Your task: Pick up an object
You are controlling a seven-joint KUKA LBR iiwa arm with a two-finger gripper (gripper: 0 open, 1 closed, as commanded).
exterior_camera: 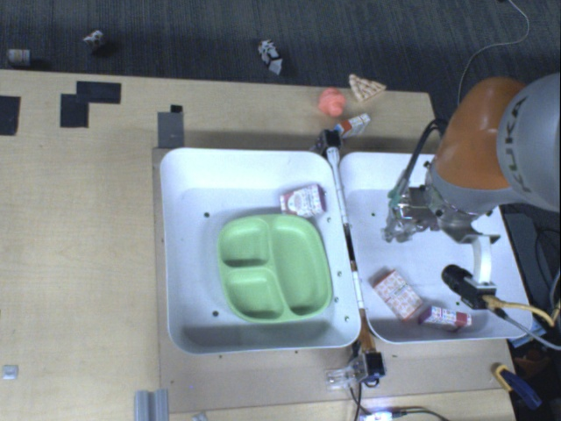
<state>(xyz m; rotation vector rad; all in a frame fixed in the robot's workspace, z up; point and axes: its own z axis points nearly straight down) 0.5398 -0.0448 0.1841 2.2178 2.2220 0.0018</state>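
My gripper (399,228) hangs over the right bin (368,182), near its middle, with nothing visible between its fingers. Below it on the bin floor lies a small pink patterned box (398,293). A small red and white tube (448,317) rests by the bin's front edge. In the left bin (188,235) sits a green divided tray (274,266), and a small pink and white carton (303,201) lies just behind it.
On the bench behind the bins lie a pink ball (331,103), a pizza-slice toy (366,87) and a small red and white tube (353,126). A ridge (344,235) divides the two bins.
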